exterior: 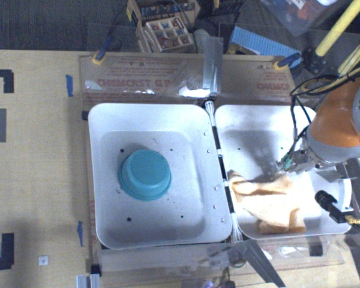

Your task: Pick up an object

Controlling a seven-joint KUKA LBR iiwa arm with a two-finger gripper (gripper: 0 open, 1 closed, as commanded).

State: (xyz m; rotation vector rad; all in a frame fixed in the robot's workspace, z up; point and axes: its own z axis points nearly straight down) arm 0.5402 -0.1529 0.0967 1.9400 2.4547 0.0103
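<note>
Light wooden bench [36,179] with black markings [3,80]; dark grey carpet [48,11] beyond; cardboard box [162,23], blue pad [255,41], yellow pole [345,17] behind.

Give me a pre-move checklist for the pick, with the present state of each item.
1. A target lies in the arm's bin: ok. A tan cloth lies crumpled in the right bin.
2. Gripper near the target: ok. The gripper sits at the cloth's upper right edge.
3. Jaws open or shut: cannot tell; that spot is too blurred.
4. Cloth actually held: cannot tell. Nothing shows it between the jaws, and it rests on the bin floor.
5. Other object out of the way: ok. The blue bowl sits upside down in the left bin, beyond the divider.
6. Cable slack: cannot tell; black cables loop close beside the wrist.
</note>
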